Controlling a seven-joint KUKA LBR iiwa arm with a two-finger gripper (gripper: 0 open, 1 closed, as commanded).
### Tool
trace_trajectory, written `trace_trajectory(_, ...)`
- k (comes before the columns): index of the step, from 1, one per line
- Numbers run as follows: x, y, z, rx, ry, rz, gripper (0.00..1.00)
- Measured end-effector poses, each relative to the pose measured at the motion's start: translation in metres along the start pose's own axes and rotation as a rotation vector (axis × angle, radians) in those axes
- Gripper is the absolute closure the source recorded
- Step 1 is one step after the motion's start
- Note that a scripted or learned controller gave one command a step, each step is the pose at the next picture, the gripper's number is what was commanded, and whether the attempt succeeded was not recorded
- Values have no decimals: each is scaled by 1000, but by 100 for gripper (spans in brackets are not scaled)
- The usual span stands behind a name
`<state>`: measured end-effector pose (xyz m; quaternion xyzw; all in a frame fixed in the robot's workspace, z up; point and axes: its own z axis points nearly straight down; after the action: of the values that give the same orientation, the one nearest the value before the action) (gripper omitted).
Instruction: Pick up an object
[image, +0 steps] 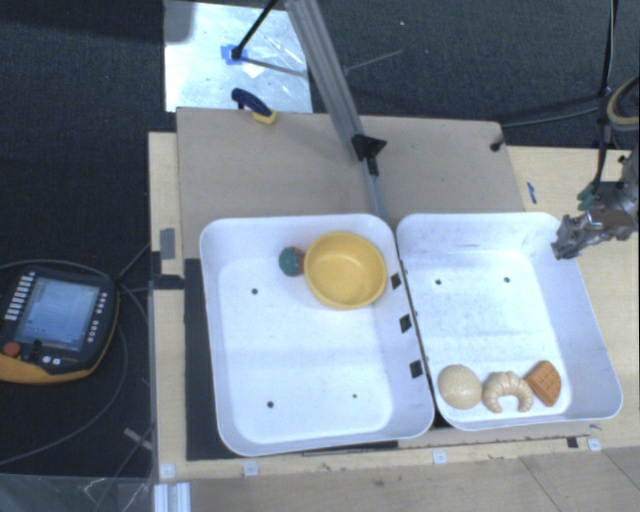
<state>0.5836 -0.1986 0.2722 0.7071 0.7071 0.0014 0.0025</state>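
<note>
1. Gripper (572, 240) hangs over the far right rim of the right bin (500, 262), at the view's right edge. Too little of it shows to judge its grasp state, and nothing is visibly held. From there it stands well apart from every object, so I judge the pick has not begun.

2. Nearest the camera, three pieces of toy food lie in a row along the near wall of the right bin: a pale round bun (460, 386), a croissant (507, 391) just beside it, and an orange waffle-like piece (544, 382) at the right end. They likely sit against the wall because the bin floor dips there, though that is a guess.

3. The croissant is the clearest candidate with a direction: its long axis runs roughly left to right along the near wall, its curved tips pointing toward the camera. The bun is round, with no clear axis. The waffle-like piece sits tilted, one corner toward the far side.

4. Farther off, in the left bin (300, 400), a yellow bowl (345, 269) stands upright near the far wall, mouth up, with a small dark green ball (290, 261) touching its left side.

5. Crowding against the wall may hinder closing on the row.
</note>
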Motion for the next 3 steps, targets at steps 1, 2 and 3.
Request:
trace_trajectory(1, 0, 0, -12, 4, 1, -1, 100)
trace_trajectory(2, 51, -10, 4, 6, 3, -4, 100)
trace_trajectory(3, 101, -23, -1, 4, 2, -5, 100)
